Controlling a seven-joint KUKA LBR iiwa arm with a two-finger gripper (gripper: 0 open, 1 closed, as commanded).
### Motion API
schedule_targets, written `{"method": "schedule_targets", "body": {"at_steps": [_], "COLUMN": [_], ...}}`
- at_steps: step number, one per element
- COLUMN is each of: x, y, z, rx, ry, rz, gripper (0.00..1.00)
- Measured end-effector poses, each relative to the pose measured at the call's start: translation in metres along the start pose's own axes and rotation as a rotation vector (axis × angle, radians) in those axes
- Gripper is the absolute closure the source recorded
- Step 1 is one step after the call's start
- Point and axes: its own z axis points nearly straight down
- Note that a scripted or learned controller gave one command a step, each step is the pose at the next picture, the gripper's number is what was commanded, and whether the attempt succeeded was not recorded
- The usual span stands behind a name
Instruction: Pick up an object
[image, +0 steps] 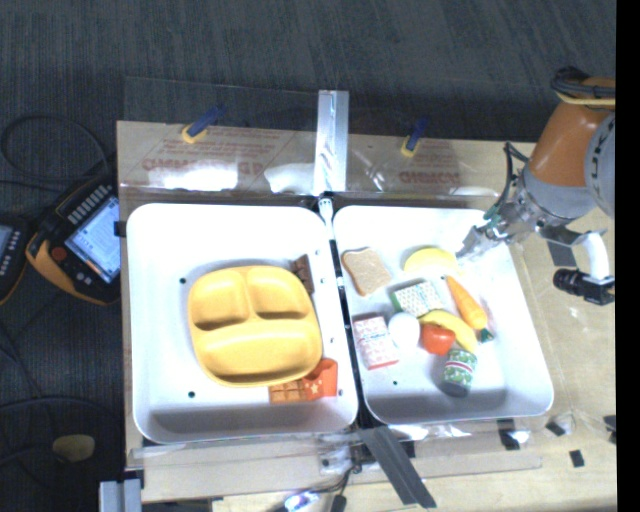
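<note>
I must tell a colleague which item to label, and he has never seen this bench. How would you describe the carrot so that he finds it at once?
Look in the right bin, the one crowded with small toy foods. Along its right side lies the carrot, slanting down from near the gripper toward the tomato. It is the only long, thin, orange piece; the banana beside it is yellow and the tomato is round and red.

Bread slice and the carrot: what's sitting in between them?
In the camera view, the checkered packet lies between the bread slice and the carrot, in the right bin. The yellow lemon sits just above that stretch.
</note>
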Motion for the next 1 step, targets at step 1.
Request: {"method": "schedule_targets", "body": {"at_steps": [1], "x": [0.0001], "y": [0.0], "z": [0.0001], "rx": [0.0], "ry": [0.0], "rz": [0.0], "gripper": [0.0]}}
